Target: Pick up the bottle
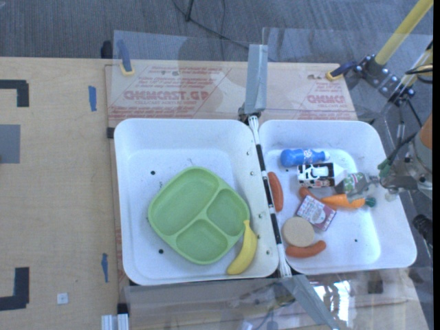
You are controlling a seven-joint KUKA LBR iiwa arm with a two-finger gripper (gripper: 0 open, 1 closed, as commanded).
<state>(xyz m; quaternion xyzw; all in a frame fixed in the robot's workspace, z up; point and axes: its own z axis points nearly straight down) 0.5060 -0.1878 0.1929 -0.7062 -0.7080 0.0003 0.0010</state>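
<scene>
Bench [48, 184] of pale wood takes up the whole left side, with a few black squares and bits of blue tape stuck on it.

Next over is the left shallow white bin [137, 143]. Sitting in it is a light green plastic divided plate [196, 215] with three compartments, tilted a bit diagonally. A yellow banana [244, 248] lies right against the plate's near right edge, down in the bin's near right corner.

Then the right shallow white bin [364, 246], which is where all the clutter is. Along its left wall there's an orange-red sausage [276, 190] lying lengthwise. Toward the far side is the blue plastic bottle with a white label [302, 157], on its side, pointing left-right. Just nearer than that, pretty much touching it, is a small black and white carton [316, 174]. Below that is a small red and white packet [317, 210], and at its near left a round tan cookie-looking disc [299, 232]. A second orange-red sausage [306, 250] lies just nearer than the disc. An orange carrot with a green top [340, 201] lies across the middle, right of the packet.

The grey two-finger gripper [388, 177] is at the right rim of that bin, well apart from the bottle, nothing visibly in it. Honestly can't tell whether the jaws are apart or together, too small and cluttered there.
</scene>
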